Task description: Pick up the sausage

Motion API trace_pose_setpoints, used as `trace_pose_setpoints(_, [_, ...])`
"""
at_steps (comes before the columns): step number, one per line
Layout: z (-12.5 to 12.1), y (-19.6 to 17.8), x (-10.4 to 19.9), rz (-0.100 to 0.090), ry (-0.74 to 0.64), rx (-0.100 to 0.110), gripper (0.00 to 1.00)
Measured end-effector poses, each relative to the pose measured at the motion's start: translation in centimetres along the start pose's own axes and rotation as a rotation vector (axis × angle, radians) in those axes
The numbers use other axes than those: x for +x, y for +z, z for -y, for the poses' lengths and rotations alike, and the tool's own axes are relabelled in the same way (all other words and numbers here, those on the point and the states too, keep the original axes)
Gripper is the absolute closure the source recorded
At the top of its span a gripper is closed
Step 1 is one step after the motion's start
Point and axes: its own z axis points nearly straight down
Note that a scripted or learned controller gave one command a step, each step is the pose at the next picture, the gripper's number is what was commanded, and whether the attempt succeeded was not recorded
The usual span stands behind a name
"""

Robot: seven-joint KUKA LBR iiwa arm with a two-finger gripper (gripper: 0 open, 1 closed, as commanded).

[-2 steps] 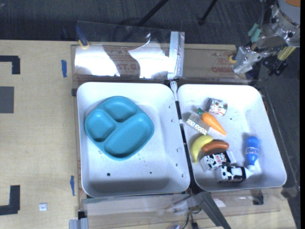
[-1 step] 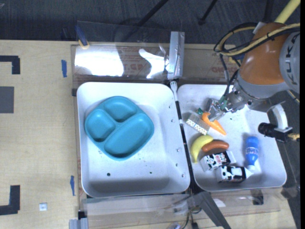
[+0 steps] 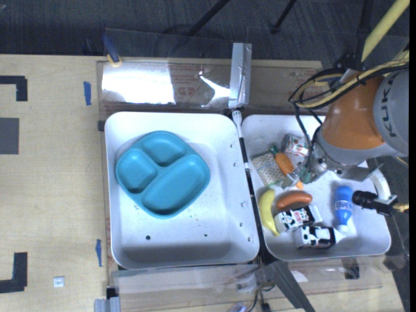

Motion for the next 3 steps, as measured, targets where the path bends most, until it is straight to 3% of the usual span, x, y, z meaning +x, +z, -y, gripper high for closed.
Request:
trace_pose_setpoints(1, [0.9,1.9,-1.4,0.0,0.903,-0.005,1.0])
trace_pose_setpoints(2, [6.0,1.9,3.8,0.0,1.202,-0.009,1.0])
trace_pose_setpoints(3, [7.2,-30.8,3.6,0.002,1.042,0.001,1.0])
